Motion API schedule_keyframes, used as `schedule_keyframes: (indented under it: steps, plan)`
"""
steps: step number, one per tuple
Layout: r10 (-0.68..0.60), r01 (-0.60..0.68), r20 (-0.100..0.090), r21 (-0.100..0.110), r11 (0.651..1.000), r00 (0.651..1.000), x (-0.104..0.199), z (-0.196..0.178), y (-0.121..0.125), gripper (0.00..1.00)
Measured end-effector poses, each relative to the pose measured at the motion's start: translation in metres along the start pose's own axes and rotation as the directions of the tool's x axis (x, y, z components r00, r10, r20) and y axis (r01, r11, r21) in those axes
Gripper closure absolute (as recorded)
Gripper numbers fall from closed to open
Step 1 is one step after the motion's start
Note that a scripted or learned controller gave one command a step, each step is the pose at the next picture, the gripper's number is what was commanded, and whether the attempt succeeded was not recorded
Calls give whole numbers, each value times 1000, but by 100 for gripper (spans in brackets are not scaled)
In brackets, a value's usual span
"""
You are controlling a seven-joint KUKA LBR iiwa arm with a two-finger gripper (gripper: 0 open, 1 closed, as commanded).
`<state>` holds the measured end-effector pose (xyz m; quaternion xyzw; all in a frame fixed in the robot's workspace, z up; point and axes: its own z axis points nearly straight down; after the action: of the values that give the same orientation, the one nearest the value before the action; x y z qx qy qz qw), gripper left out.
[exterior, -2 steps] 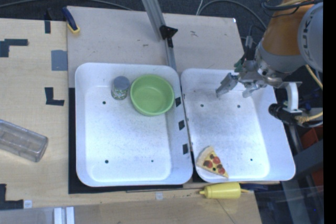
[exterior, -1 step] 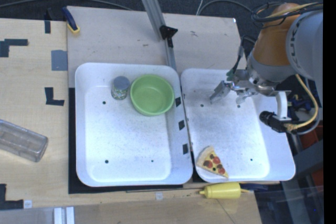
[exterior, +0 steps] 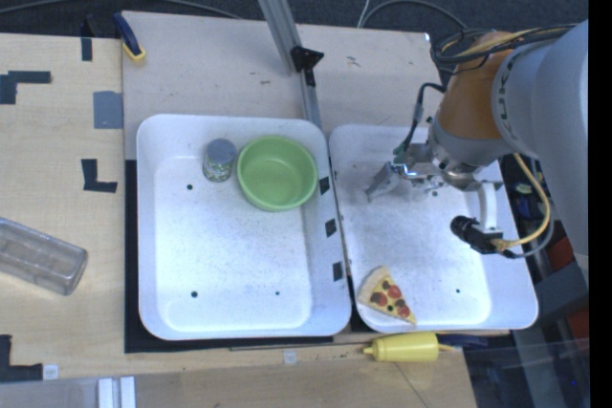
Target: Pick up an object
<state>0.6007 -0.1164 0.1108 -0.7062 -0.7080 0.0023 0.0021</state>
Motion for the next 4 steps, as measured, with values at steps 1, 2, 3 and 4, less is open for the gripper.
schedule_keyframes:
  steps: [1,2,3,4]
  plan:
    - [-1,1,-1,-3,1000,1000,1,-13,1,100]
    - [2,-2,1,-10,1000,1000,-9,-65,-2,100]
    - [1,-1,1,-13,1000,1000,-7,-128,2,100]
    - [0,0,1,-11,1000,1000,-6,-182,3,100]
